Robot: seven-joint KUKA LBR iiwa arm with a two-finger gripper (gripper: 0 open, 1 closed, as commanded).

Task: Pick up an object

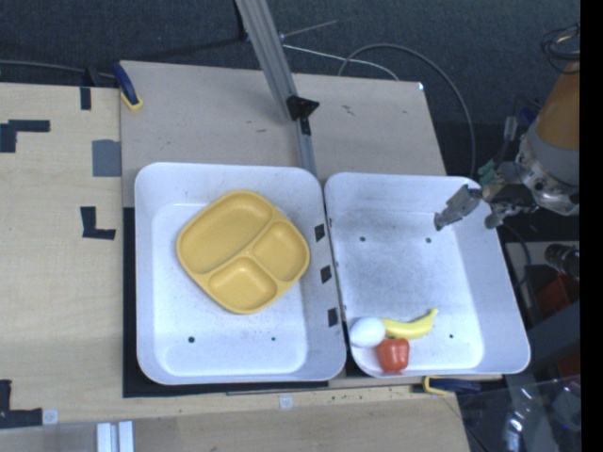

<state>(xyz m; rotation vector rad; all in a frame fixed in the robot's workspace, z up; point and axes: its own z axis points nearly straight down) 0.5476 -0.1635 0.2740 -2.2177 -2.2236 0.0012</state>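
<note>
Where it lies, banana [413, 325] points up-right.

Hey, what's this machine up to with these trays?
A robot arm reaches in from the right, its gripper open above the right bin's upper right corner, holding nothing. Its job is to pick something up. A banana, a white egg-like ball and a red pepper-like piece lie untouched. A yellow divided plate sits in the left bin.
</note>
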